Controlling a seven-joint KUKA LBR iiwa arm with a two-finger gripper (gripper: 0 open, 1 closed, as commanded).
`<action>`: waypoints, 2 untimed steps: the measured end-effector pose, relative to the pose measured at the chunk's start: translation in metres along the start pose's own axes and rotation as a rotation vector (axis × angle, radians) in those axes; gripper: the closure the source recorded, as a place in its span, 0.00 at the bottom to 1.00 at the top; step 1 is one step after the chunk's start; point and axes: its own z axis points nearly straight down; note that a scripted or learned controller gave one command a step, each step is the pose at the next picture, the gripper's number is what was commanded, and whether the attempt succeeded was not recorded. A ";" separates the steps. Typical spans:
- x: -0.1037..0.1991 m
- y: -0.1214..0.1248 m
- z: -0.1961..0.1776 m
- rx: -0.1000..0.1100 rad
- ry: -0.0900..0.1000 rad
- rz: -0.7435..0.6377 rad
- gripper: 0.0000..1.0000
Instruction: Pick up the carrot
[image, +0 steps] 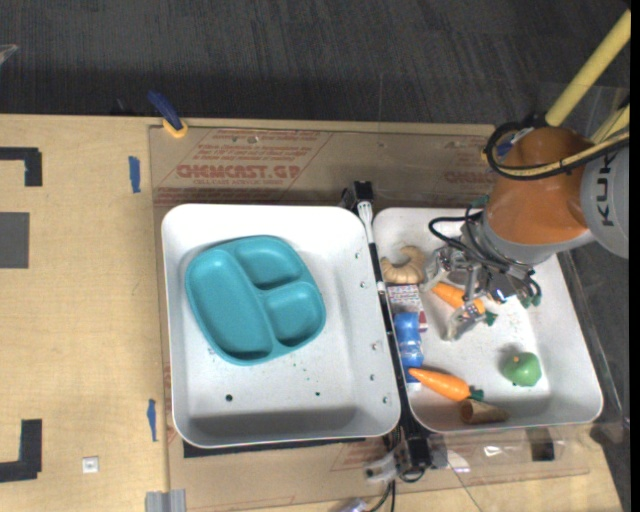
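From the camera view, the grey arm with its orange band (535, 195) comes in from the right and covers the far right corner of the right bin (575, 335). Below it, the end effector (470, 305) hangs over that bin's middle. Its metal parts blur together with wires and an orange piece with a green tip (462, 298) just beneath; whether that piece sits between the fingers or lies under them cannot be told, nor how far apart the fingers stand.

A carrot (440, 383) lies on the near part of the right bin's floor, well apart from the end effector. Its long axis runs left to right with a slight slant, the narrow orange tip pointing toward the divider between the bins and the green top toward the right and slightly nearer.

Near it sit a green round fruit (521, 369), a brown cone-like item (482, 411), a blue object (407, 335) by the divider, and a tan lump (403, 266) farther back.

The left bin (200, 400) holds a teal divided plate (255, 297). Both bins rest on the cardboard-covered worktop (80, 320).
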 end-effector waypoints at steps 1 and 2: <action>-0.004 0.000 -0.014 0.002 -0.014 0.003 1.00; -0.004 0.000 -0.013 0.001 -0.012 0.003 0.00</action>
